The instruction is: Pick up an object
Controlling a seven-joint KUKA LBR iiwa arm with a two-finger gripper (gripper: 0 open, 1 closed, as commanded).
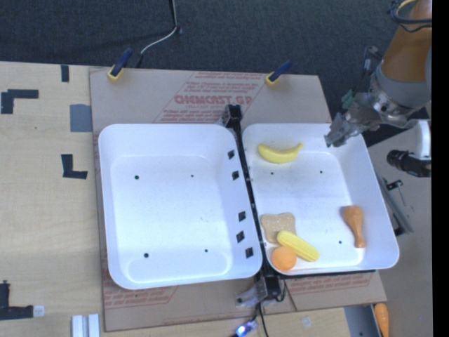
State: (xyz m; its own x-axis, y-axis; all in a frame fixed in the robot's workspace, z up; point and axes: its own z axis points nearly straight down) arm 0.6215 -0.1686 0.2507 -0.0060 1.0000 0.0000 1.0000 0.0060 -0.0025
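- The right shallow white plastic bin (372, 188) holds five toy foods: a curved yellow plastic banana (279, 152) near its far edge, a tan bread slice (278, 222), a yellow corn cob (298, 246) lying partly across that slice, a round orange fruit (284, 258) touching the cob at the near-left corner, and an orange-brown drumstick (354, 225) by the right wall.
- The left shallow white plastic bin (168, 202) sits just beside it, their walls joined by black clips (243, 216).
- Both bins rest on a brown cardboard sheet (203, 97) on the bench (42, 188), held by two yellow-and-blue clamps (119, 65).
- The grey arm's hand (337, 133) hangs over the right bin's far-right corner, apart from every item; whether its fingers are spread or together cannot be told.
- A thin cable (165, 37) trails beyond the cardboard.
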